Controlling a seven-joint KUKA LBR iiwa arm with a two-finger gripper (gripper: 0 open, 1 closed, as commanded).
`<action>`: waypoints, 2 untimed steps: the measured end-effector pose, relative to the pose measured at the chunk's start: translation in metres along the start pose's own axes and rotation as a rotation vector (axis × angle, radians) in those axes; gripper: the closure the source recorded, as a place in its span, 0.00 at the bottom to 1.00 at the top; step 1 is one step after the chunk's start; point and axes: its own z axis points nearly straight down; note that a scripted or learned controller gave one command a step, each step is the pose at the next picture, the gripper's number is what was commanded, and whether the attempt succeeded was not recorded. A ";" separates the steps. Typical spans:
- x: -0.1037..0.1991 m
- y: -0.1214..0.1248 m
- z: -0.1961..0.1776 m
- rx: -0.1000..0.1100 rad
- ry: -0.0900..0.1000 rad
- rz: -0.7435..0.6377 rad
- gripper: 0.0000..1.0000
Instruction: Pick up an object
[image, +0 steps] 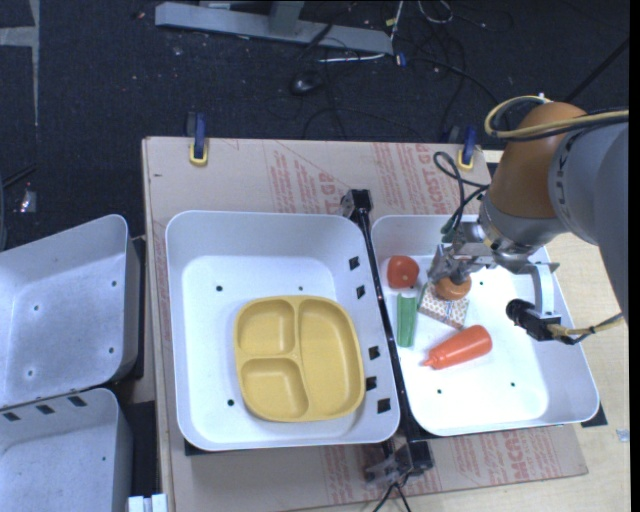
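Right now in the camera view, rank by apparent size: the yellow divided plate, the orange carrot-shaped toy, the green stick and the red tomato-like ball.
1. Yellow divided plastic plate, by far the largest.
2. Orange carrot-shaped toy.
3. Green stick, slightly smaller than the carrot; close call.
4. Red tomato-like ball, smallest.

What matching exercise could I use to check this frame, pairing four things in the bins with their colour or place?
Things:
1. divided plate
2. carrot-shaped toy
3. upright stick-shaped item
4. small round tomato-like item

Descriptions:
A. green, by the right bin's left wall
B. yellow, in the left bin
C. red, at the far left of the right bin
D. orange, lying in the middle of the right bin

Pairs: 1-B, 2-D, 3-A, 4-C
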 end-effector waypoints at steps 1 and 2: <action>0.000 0.006 -0.064 0.002 0.004 -0.005 1.00; 0.001 0.001 -0.109 0.005 0.004 -0.004 1.00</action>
